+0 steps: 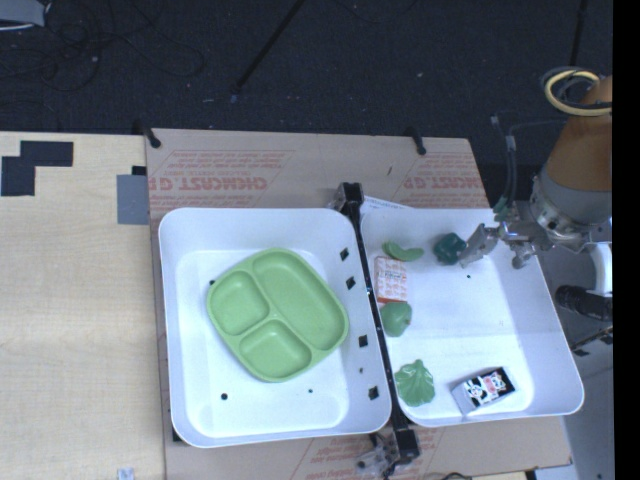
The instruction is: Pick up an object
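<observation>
Light wood bench (70,318), cardboard sheet (270,173), dark floor behind. Left bin (190,238) holds a green divided plate (277,314). Right bin (530,318): card, green pieces, teal object (449,248) just left of my gripper (497,246); its grip state unreadable, holding nothing visible.

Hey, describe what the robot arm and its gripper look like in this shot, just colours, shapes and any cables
The arm enters from the right as a rounded orange section above a grey metallic wrist. A yellowish ring of cable loops near its top, and a thin dark cable runs down beside it. The gripper is small, grey and silvery, with slim metal fingers. Finer markings are too small to read.
</observation>
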`<state>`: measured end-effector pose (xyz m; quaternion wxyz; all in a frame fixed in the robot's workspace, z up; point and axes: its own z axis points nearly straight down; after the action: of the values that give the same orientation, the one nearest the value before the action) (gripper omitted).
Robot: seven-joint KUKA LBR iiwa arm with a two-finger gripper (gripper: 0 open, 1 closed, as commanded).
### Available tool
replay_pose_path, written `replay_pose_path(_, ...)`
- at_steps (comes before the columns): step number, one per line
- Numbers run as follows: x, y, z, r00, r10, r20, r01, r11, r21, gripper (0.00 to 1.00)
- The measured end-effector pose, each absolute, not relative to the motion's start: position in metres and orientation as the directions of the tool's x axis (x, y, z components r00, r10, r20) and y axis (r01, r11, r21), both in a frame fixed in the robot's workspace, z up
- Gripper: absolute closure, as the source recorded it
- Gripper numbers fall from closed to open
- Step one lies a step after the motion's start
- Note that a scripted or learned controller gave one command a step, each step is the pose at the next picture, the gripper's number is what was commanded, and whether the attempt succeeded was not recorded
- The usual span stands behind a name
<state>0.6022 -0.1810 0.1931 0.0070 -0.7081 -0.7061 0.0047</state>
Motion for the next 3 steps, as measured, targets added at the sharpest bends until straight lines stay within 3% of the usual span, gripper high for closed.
replay_pose_path(1,0.605,-0.181,0.202,0.000,1.000,0.001,1.000,0.000,-0.003,0.00)
replay_pose_path(3,0.597,-0.183,0.087,0.001,1.000,0.002,1.000,-0.001,-0.007,0.00)
